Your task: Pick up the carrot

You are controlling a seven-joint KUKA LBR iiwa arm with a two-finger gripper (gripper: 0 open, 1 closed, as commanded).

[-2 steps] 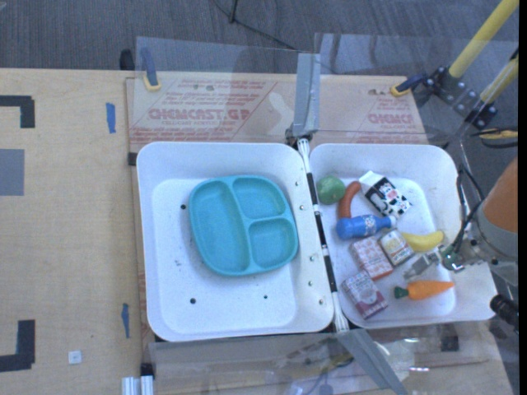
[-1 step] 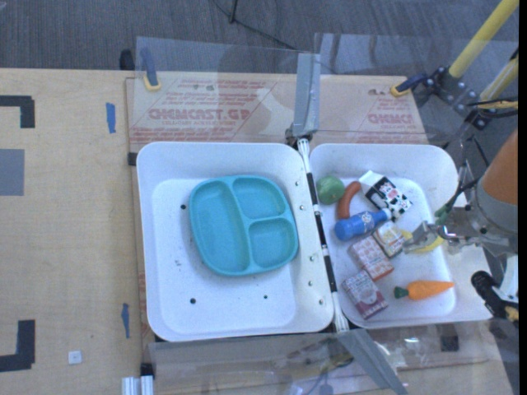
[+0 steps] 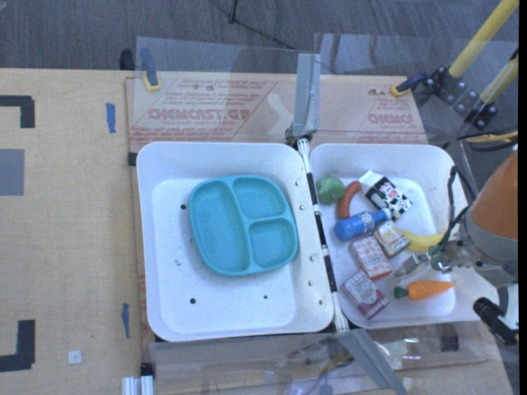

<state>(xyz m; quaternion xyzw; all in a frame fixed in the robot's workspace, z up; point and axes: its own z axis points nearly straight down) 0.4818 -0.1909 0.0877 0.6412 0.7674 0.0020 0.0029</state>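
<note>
Gripper (image 3: pixel 435 260) at right bin's near right side, low, just above carrot; I cannot tell its state from here. Carrot (image 3: pixel 426 289) lies flat on right bin (image 3: pixel 375 154) floor, near front right corner, green top pointing left. I judge approach done, grasp and lift left. Just left of carrot: two red-white packets (image 3: pixel 366 274). Banana (image 3: pixel 420 239) touching gripper area, could crowd descent. Farther back: blue bottle (image 3: pixel 359 224), red sausage (image 3: pixel 349 198), green ball (image 3: pixel 330 189), black-white carton (image 3: pixel 385 194). Left bin (image 3: pixel 165 303) holds teal divided plate (image 3: pixel 243 224).
</note>
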